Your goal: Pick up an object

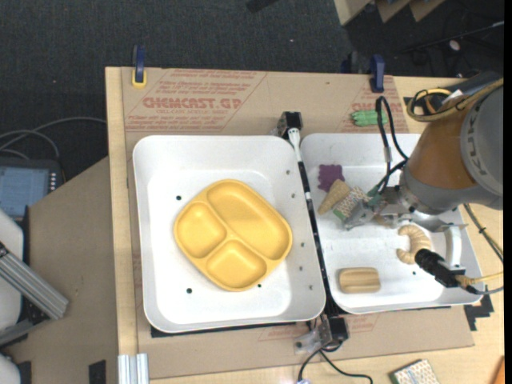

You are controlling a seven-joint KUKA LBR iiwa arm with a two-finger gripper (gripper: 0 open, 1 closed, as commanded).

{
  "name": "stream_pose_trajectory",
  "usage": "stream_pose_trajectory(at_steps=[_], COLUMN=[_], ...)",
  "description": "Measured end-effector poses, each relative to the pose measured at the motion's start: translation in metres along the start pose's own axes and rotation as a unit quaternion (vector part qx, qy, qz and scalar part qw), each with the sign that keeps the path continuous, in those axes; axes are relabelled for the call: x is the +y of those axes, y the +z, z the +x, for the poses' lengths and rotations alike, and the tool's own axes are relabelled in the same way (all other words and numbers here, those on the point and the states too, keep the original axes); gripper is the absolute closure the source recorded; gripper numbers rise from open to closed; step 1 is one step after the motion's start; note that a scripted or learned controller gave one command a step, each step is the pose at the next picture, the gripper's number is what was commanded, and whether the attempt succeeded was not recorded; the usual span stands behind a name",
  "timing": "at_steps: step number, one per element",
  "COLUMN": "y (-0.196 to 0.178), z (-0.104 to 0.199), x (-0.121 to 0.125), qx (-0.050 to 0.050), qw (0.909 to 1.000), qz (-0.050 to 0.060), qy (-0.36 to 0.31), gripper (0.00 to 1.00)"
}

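The right white bin (352, 149) holds several small objects. A purple piece (330, 174) lies near its back left. Just in front of it sits a tan wedge with a speckled end (339, 200). A pale croissant (414, 242) lies toward the right, and a tan oblong loaf (358, 279) rests near the front. My gripper (370, 210) is low inside this bin, right beside the speckled end of the tan wedge. The view does not show whether it touches or holds the wedge. The grey and orange arm (448, 158) covers the bin's right part.
The left white bin (152, 166) holds a yellow divided plate (232, 234) in its middle. A black divider rail (308, 214) runs between the bins. A small green item (365, 118) lies on the bench behind the right bin. Blue clamps (139, 64) stand at the bench's back edge.
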State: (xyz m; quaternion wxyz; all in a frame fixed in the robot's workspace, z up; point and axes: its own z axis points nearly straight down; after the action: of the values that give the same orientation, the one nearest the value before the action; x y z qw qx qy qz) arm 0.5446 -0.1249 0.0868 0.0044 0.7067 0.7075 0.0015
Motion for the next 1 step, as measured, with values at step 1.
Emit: stream_pose_trajectory(at_steps=[1], y=[0.002], z=[-0.0001], x=[0.0812], qx=[0.001], qw=[1.0], qz=[0.0], qy=[-0.001], gripper=[0.0])
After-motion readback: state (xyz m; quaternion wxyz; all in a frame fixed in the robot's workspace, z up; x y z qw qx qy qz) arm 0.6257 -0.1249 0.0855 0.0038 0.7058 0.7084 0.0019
